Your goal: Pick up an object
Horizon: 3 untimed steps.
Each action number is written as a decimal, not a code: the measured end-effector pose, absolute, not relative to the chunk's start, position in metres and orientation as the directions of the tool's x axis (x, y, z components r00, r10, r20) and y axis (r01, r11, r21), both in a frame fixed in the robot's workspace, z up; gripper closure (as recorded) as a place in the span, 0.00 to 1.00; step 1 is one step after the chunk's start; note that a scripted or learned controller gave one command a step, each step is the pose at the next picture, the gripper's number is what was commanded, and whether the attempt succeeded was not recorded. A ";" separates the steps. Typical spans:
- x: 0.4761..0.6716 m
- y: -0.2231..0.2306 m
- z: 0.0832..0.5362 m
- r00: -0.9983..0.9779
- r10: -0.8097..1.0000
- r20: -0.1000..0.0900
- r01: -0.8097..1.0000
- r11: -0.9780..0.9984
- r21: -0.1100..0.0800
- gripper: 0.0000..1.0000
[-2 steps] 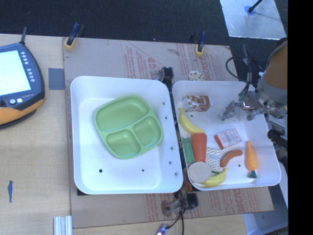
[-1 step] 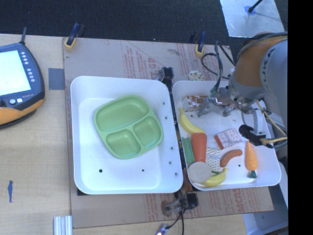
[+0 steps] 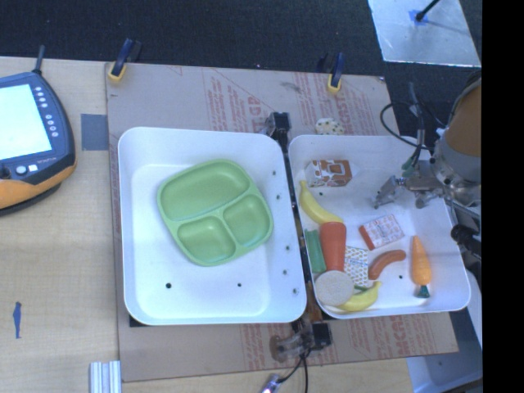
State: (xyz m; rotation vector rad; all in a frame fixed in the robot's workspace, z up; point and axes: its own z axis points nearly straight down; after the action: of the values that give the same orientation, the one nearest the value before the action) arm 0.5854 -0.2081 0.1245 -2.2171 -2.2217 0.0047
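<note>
My gripper hangs over the right part of the right bin, with the grey arm and its orange band coming in from the right edge. Its two grey fingers stand apart, open, with nothing between them. Just below it lies a red and white packet. Further down are a sausage and a carrot. A brown and white carton lies to the gripper's left. A banana and a red-orange cylinder lie by the bin's left wall.
The left bin holds a green divided plate. In the right bin's lower left corner sit a beige disc, a second banana and a green stick. A tablet-like pendant lies at the far left of the bench.
</note>
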 end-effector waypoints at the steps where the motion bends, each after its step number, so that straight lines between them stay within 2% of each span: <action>1: 0.632 -0.166 0.091 -0.005 1.000 -0.001 1.000 0.005 -0.003 0.00; 2: 0.548 -0.141 0.113 -0.005 1.000 -0.001 1.000 0.005 -0.004 0.00; 3: 0.526 -0.212 0.092 -0.003 1.000 0.001 1.000 0.003 -0.004 0.00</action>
State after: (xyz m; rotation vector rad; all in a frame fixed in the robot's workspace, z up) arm 0.5257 -0.2124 0.0917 -2.2156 -2.2219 0.0037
